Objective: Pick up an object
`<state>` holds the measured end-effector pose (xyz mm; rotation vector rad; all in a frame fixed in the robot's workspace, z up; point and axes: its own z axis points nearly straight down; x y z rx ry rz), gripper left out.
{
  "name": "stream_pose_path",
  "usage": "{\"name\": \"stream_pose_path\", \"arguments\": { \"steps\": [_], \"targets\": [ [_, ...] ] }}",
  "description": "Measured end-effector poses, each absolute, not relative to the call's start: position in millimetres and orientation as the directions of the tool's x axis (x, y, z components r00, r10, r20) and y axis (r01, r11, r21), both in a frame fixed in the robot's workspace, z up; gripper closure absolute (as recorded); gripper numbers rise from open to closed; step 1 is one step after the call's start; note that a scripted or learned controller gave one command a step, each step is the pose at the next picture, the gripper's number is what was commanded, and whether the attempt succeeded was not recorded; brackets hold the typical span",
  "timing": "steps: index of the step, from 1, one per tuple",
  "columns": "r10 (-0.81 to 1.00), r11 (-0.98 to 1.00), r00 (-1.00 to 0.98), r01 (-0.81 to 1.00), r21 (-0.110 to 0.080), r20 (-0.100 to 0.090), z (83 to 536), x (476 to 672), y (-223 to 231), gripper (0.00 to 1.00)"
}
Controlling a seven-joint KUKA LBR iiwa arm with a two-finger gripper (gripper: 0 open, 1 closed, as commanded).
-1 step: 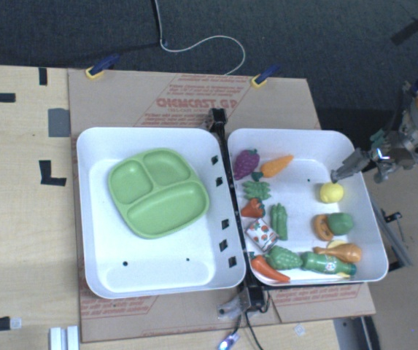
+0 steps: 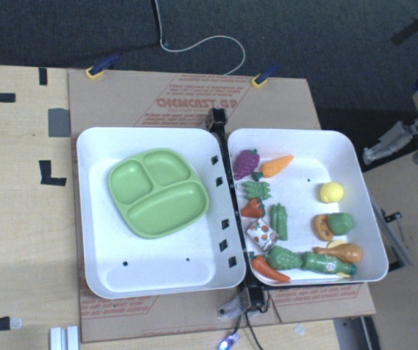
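The right bin point(image 2: 343, 148) holds several toy foods. Purple grapes point(image 2: 245, 162) and an orange carrot point(image 2: 276, 166) lie at its far left. A yellow lemon point(image 2: 332, 192) sits alone toward the right wall. Down the left side lie a green leafy piece point(image 2: 256, 189), a red piece point(image 2: 252, 209), a dark green vegetable point(image 2: 279, 221) and a white red-spotted piece point(image 2: 261, 233). Near the front wall are a green bumpy vegetable point(image 2: 284, 257), a red-orange piece point(image 2: 267, 268), a green item point(image 2: 327, 264) and an orange-brown item point(image 2: 341, 251). An orange and green pair point(image 2: 333, 224) sits at the right.
The left bin point(image 2: 95, 217) holds a light green divided plate point(image 2: 159, 192). Both bins rest on brown cardboard point(image 2: 194, 100) clipped by a yellow clamp point(image 2: 103, 65) and another clamp point(image 2: 265, 74). A white cable point(image 2: 194, 46) loops behind. A grey metal part point(image 2: 391, 146) juts in at the right edge.
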<state>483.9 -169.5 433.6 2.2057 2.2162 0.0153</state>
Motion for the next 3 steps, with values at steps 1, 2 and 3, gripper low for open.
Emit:
{"name": "stream_pose_path", "arguments": {
  "steps": [1,2,3],
  "targets": [
    [1.000,0.003,-0.003,1.000,0.001,-0.002,433.4,485.0,-170.5,1.00],
    [1.000,0.004,-0.004,1.000,0.000,-0.003,443.1,485.5,-170.0,1.00],
    [1.000,0.005,-0.005,1.000,0.000,-0.004,452.9,486.0,-169.9,1.00]
  ]
}}
